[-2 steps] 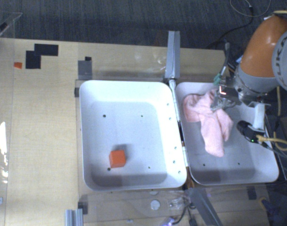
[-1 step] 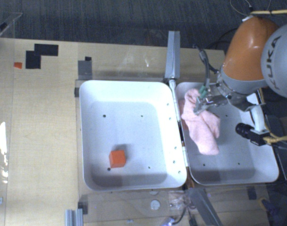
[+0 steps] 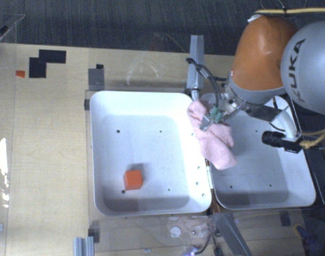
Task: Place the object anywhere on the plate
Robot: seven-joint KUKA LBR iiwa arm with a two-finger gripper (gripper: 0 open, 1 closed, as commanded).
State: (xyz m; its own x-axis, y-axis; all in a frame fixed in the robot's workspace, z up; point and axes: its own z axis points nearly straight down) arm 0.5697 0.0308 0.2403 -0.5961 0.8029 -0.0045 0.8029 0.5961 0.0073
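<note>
Single overhead view of the bench (image 3: 45, 143) with two white bins. We read the task as part-way through. The pink cloth (image 3: 218, 143), which we take to be the object, is in the grip of the gripper (image 3: 212, 117) and is not yet released onto any surface. The jaws are closed on the cloth's upper part, and the rest of it hangs down and away from them. The cloth lies over the shared edge of the two bins, where the right rim of the left bin (image 3: 146, 143) meets the left rim of the right bin (image 3: 269, 175), towards their far corners. We cannot tell whether its lower end touches the right bin's floor or hangs clear of it. We also cannot tell which surface serves as the plate. What remains, in our judgement, is the carry to that surface and the release.

The arm (image 3: 258, 52) reaches in from the right edge of the view. Its orange band sits above the right bin's far edge, with the wrist angled down and to the left towards the shared rim. An orange cube (image 3: 133, 180) rests on the left bin's floor near its near-left corner, well apart from the cloth.
</note>
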